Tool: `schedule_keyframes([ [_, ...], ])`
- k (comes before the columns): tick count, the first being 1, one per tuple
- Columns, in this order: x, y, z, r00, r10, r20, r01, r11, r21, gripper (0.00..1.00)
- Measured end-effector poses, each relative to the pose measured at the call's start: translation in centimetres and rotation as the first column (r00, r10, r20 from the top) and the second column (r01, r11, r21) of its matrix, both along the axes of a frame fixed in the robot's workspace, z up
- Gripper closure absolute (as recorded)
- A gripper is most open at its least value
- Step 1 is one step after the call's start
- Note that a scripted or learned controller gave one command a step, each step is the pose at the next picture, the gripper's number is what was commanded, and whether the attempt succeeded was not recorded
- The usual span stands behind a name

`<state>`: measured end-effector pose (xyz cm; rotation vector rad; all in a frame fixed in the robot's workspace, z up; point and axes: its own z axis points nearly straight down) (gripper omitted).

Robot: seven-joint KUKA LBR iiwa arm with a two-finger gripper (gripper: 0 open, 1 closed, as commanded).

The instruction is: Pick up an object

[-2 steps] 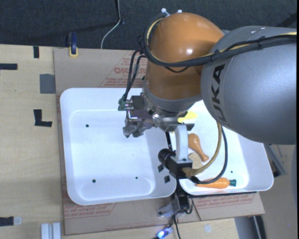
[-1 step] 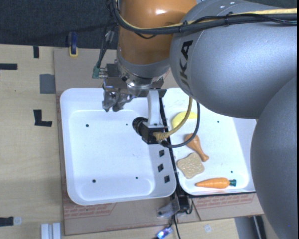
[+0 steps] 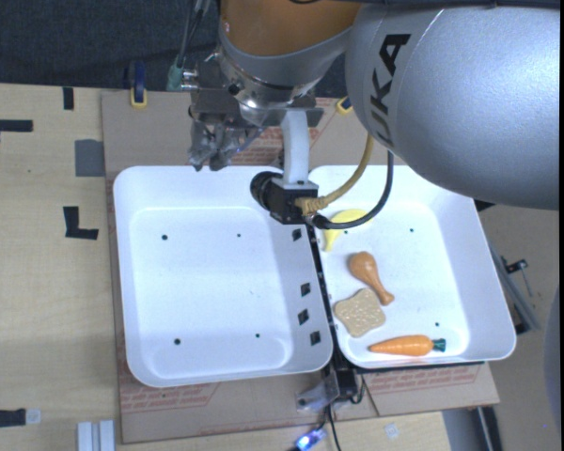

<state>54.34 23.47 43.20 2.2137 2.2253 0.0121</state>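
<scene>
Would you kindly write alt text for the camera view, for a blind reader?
The gripper hangs over the far rim of the left bin. The right bin holds a drumstick, a bread slice, a carrot and a yellow thing.

Bench (image 3: 38, 280), seen from above, bearing a cardboard sheet (image 3: 150, 130). On the sheet lie two white bins, edges touching: left bin (image 3: 207, 280) at 9 o'clock, right bin (image 3: 432, 271) at 3 o'clock.
</scene>
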Motion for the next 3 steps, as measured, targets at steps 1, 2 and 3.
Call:
schedule_keyframes([
  [1,-5.6,-2.6,-9.4,1.0,-0.006,-0.021,0.005,1.0,-0.009,1.0],
  [2,-5.0,-0.9,-13.4,1.0,-0.003,-0.013,0.003,1.0,-0.007,1.0],
  [3,-0.4,-0.1,0.1,1.0,-0.002,0.007,0.002,1.0,0.002,1.0],
])
